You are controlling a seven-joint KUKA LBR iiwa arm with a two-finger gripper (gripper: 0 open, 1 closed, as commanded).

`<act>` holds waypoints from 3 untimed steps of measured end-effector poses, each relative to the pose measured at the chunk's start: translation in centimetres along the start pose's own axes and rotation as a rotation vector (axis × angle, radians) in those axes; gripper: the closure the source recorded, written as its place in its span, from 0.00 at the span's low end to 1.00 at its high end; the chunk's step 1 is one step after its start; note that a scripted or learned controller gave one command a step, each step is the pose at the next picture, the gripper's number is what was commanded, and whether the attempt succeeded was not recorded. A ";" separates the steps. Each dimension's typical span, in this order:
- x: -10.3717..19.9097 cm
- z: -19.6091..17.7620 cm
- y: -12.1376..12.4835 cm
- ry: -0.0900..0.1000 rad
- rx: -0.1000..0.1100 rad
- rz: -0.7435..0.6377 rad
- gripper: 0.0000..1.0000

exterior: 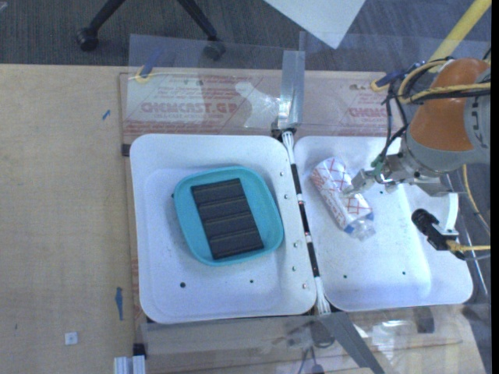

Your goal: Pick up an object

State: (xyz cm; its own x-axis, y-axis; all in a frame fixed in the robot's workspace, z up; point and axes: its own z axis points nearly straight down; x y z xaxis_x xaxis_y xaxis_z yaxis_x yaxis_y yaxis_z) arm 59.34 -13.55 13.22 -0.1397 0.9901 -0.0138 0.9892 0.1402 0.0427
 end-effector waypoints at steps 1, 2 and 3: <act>0.7 0.4 -0.2 -0.013 -0.021 -0.107 0.00; 0.7 0.4 -0.3 -0.010 -0.018 -0.121 0.00; 0.9 0.4 -0.5 -0.007 -0.015 -0.133 0.00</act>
State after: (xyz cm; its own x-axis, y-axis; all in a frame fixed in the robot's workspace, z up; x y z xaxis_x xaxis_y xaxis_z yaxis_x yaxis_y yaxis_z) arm 58.76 -12.73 12.74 -0.2691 0.9627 -0.0269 0.9612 0.2703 0.0553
